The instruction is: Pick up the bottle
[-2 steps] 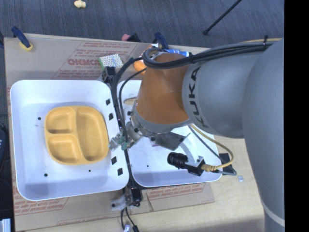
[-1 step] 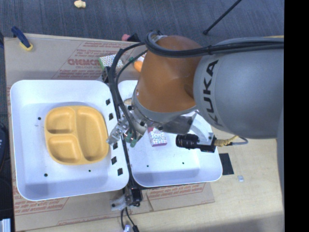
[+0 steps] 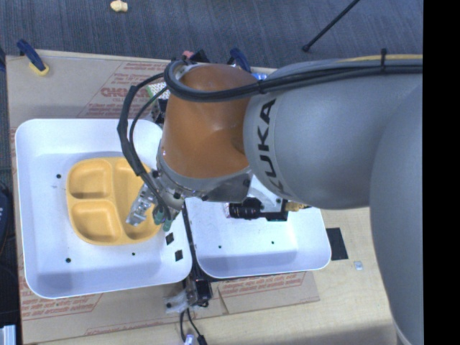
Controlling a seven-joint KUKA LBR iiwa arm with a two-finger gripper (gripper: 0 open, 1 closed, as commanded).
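Observation:
My gripper (image 3: 149, 212) hangs low in the left bin (image 3: 43, 264), over the right edge of a yellow divided tray (image 3: 93, 200). The tray has two compartments on its left side and lies flat in the middle of the bin. The orange band and grey body of the arm (image 3: 215, 135) cover the space between the two bins and most of the right bin (image 3: 259, 259). Whatever lies beneath the arm is hidden.
Both bins rest on a cardboard sheet (image 3: 72, 77) held by a blue clamp (image 3: 32, 56) at the back left. A small yellow scrap (image 3: 118, 6) lies on the dark carpet beyond the bench. The right bin's front strip is bare.

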